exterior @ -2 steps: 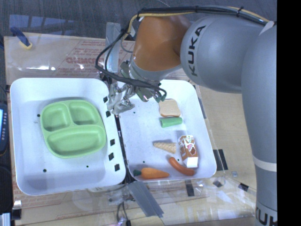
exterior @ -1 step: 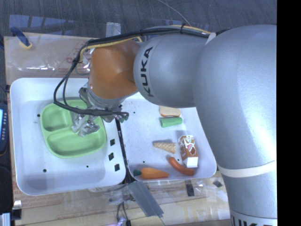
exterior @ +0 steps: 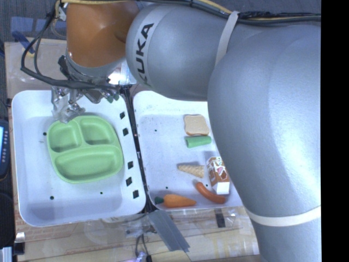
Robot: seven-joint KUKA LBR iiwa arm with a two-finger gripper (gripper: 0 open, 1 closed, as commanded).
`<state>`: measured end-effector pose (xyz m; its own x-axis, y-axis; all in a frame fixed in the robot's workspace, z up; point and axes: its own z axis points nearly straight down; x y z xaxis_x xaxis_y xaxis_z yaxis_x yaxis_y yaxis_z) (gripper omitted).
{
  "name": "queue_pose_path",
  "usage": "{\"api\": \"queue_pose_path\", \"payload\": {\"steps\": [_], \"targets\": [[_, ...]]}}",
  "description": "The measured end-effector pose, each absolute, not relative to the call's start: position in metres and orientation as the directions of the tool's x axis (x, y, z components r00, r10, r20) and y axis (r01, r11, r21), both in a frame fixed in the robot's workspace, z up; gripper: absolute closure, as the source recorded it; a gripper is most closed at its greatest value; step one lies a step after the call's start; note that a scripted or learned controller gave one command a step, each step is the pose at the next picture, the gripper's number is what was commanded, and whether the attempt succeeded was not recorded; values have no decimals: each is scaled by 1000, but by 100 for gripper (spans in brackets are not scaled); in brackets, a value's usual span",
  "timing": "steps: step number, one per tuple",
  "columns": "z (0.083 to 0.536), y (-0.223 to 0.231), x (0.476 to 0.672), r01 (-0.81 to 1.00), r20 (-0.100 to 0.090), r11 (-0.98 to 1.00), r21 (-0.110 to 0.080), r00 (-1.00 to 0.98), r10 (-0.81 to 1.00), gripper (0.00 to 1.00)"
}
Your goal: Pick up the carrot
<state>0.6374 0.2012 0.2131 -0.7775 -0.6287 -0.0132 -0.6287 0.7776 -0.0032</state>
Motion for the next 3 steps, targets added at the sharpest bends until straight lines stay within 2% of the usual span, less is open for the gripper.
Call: {"api": "queue_pose_path", "payload": {"steps": [1,2,3], "targets": [[208,216,592,-854,0,521,0,-521,-854,100],[222,208,524,-980,0,201,0,-201,-980,100],[232,210,524,-981,-2,196,-2,-196,-981,100]]}}
